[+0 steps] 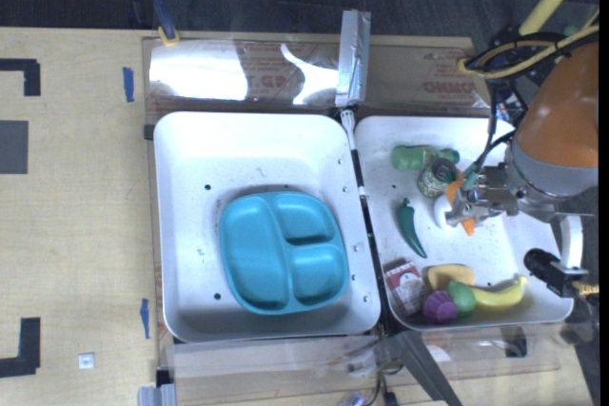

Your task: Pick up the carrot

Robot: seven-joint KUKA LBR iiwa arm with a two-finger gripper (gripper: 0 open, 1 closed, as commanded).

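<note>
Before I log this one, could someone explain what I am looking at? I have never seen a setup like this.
This is one picture from a fixed camera above a bench, looking down at a slant. The grey and orange shape on the right is a robot arm; its hand reaches into the right white bin.

The left white bin holds a blue divided tray. The right bin holds toy food: a green pepper, a banana, a purple piece, a green item near the top, and a small packet.

An orange piece, probably the carrot, sits right at the hand, but whether the hand actually holds it is too unclear to say.
</note>
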